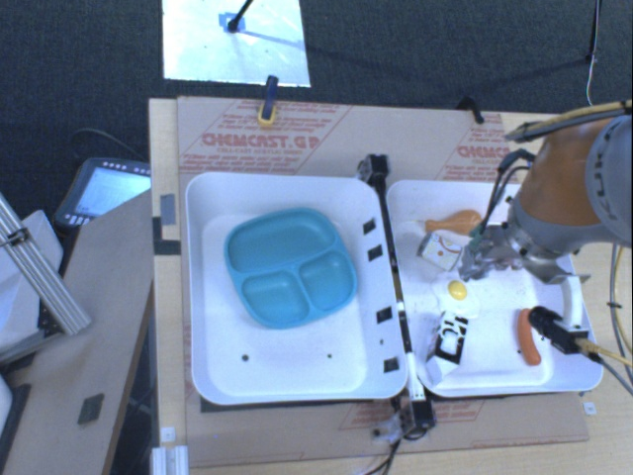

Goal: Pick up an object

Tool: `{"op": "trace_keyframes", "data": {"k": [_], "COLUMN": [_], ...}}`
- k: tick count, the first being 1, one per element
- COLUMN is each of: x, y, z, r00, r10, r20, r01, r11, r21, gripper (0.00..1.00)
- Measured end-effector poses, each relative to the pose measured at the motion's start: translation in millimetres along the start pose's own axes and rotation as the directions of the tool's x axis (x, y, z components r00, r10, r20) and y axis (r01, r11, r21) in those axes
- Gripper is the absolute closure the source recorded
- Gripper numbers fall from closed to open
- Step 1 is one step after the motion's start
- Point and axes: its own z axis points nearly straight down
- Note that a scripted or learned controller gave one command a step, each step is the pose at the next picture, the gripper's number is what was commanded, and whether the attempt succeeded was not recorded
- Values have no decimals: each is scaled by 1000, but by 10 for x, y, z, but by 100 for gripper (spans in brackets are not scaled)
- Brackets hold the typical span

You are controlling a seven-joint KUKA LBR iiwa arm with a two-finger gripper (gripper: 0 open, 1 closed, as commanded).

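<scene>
My pincer (478,261) hangs low in the right bin (435,188), just behind the toy egg (457,291) and slightly to its right in the view. I cannot tell how far it is open, and I see nothing in its hold. I judge this to be the approach step, with nothing lifted yet.

The egg looks like the likeliest target. Just behind it and to its left lies a small grey-and-white box (438,249), with an orange drumstick (453,223) further back. The next move calls for a short shift toward one of these, a straight drop, and a firm close. The egg looks flat and may slip.

In front of the egg lies a black-and-white block (451,336), and to the egg's right an orange sausage (529,336). Well to the egg's left, the left bin (208,265) holds a blue divided plate (290,265). Both bins rest on a printed sheet (326,132) on the worktop (163,137), with dark carpet (79,47) beyond.
</scene>
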Motion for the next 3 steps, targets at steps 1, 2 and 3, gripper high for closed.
{"op": "trace_keyframes", "data": {"k": [1,2,3], "x": [-9,-68,349], "y": [30,71,202], "z": [-433,-1063,-1060], "r00": [1000,1000,1000], "r10": [0,0,-5], "r20": [0,1,-2], "r01": [0,0,5], "r11": [1000,1000,1000], "r21": [-2,-4,0], "gripper": [100,100,100]}}
